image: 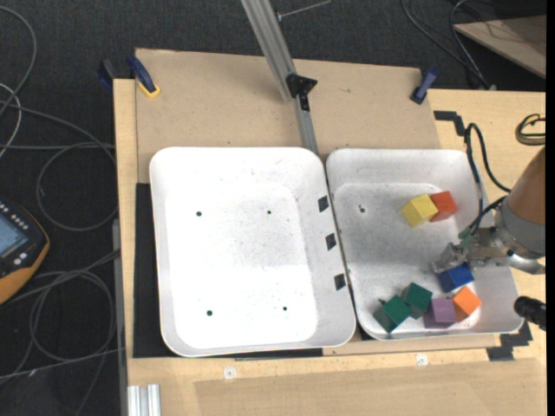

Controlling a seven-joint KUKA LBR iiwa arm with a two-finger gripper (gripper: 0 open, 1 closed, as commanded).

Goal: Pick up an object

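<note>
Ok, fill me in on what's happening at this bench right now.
The grey KUKA arm with the orange band reaches in from the right over the right-hand shallow white bin. Its gripper is low, just above a small blue block; I cannot tell whether it has a grip. Beside that block lie an orange block, a purple block and two dark green blocks. A yellow block and a red-orange block sit together further back. The left-hand white bin stands alongside.

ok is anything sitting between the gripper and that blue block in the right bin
Nothing visible does. The gripper sits directly above the blue block in the right bin, with no object between them. The orange block and purple block crowd the blue one's near side, not the approach.
</note>
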